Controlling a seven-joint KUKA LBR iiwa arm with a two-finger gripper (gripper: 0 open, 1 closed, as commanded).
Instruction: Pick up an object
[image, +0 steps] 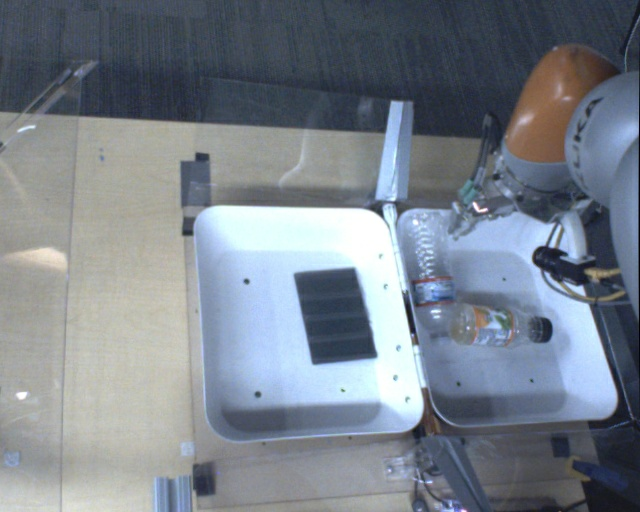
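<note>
In the left bin (225, 300) a flat black ribbed pad (335, 315) lies near the middle. The right bin (590, 385) holds two clear plastic bottles. One bottle with a blue label (430, 265) lies along the bin's left wall. The other bottle (495, 327), with an orange label and a black cap, lies crosswise in the bin's middle. My gripper (466, 215) hangs over the right bin's back edge, just right of the blue-label bottle's far end, and I see nothing held in it.
The grey arm with its orange band (550, 100) fills the upper right. A metal post (393, 150) stands behind the seam between the bins. Black cables (575, 270) loop over the right bin's right edge. Clear panels lie on the wooden bench at left.
</note>
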